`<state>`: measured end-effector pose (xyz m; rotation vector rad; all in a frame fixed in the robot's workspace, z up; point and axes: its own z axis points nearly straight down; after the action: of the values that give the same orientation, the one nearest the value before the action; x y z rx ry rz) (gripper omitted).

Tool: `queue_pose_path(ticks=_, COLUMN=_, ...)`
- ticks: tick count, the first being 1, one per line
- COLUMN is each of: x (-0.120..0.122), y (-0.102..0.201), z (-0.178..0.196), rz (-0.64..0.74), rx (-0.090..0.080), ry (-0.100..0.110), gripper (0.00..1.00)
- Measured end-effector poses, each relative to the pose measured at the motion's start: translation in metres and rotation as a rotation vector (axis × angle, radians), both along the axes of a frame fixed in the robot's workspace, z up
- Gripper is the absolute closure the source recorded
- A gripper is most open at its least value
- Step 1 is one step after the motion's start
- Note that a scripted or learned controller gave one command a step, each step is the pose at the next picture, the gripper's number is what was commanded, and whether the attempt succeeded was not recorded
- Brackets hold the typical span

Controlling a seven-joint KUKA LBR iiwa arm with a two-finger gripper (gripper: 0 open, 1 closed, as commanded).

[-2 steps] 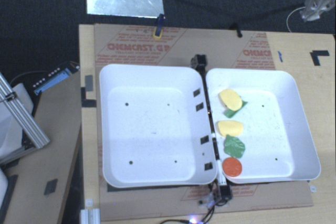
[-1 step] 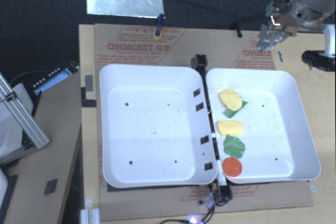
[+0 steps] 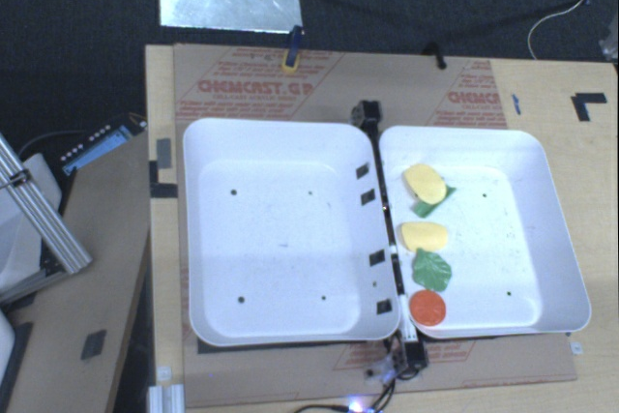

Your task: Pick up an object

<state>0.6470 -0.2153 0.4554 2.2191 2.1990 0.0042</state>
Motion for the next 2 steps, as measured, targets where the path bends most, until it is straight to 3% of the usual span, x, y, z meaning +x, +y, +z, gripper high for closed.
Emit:
queue_pose_path(ticks=1, x=0.023, y=0.051, z=0.059, rz=0.018, rx=0.008, ry=0.004, gripper=1.0)
queue_pose_path(ticks=2, x=-0.035, y=0.094, z=0.082, rz=0.017, rx=0.011, ry=0.01, gripper=1.0)
